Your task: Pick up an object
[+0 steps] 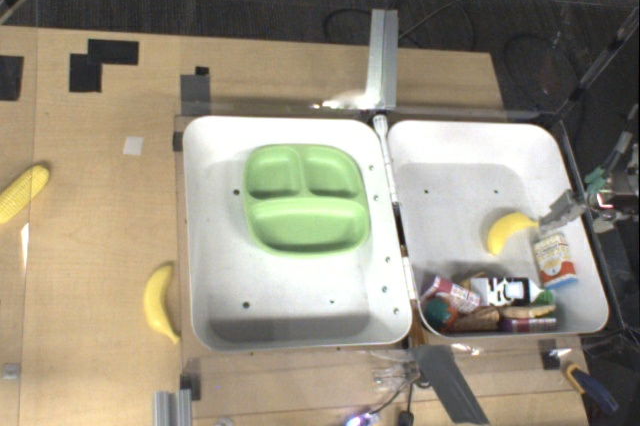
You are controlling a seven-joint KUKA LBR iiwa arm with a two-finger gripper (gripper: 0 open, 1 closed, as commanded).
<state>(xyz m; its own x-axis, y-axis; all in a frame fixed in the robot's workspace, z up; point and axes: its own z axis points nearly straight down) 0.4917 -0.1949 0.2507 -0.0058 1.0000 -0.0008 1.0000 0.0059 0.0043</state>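
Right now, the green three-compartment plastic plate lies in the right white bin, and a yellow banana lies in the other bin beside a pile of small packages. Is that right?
Not quite. The camera view shows the green three-compartment plastic plate in the left white bin, not the right one. The yellow banana and the pile of small packages lie in the right white bin.

Your left bin [200, 214] holds divided plate [303, 197]; right bin [470, 154] holds banana [507, 231], packets [490, 304] along near wall.
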